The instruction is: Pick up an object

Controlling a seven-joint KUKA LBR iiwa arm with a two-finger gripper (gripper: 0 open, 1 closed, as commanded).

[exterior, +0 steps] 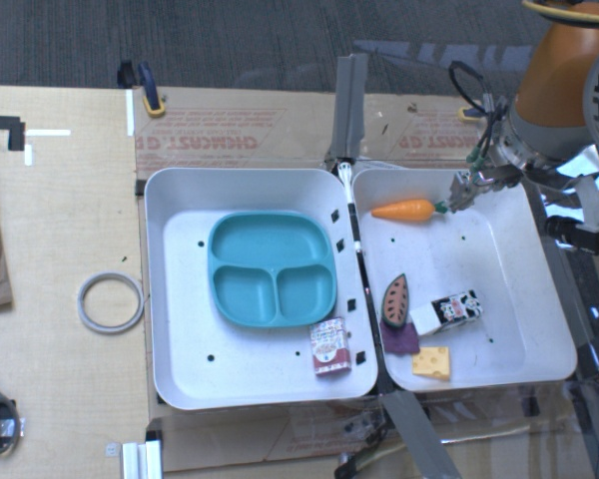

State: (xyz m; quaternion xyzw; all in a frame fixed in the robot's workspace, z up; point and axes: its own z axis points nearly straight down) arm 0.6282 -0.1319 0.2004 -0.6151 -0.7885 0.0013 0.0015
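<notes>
The arm (564, 63) reaches in from three o'clock, and its pincer (466, 190) sits low over the upper part of the right bin (549, 297), at about one o'clock from that bin's middle. The nearest thing is a carrot (403, 211), lying on its side at about twelve o'clock in the bin, with its green end pointing toward the pincer. The pincer tip appears to be at or just beside that green end, but the view is too small and cluttered to tell whether it is apart, together, or clamped on anything.

I judge the step in hand to be the approach, or the very start of a grasp, on the carrot. Nothing is lifted: the carrot rests on the bin floor.

Lower in the same bin, around six o'clock, lie a watermelon slice (395, 300), a purple piece (402, 339), a small black-and-white carton (456, 309) and a cheese wedge (431, 363), close together. The left bin (170, 297) holds a blue divided plate (274, 268) near its middle and a small red box (330, 346) at about five o'clock. A tape ring (111, 301) rests on the surface (60, 228) at nine o'clock.

The next move calls for straddling the carrot across its narrow width, closing firmly, then rising straight up. A grip on the thin leafy end alone would likely slip.
</notes>
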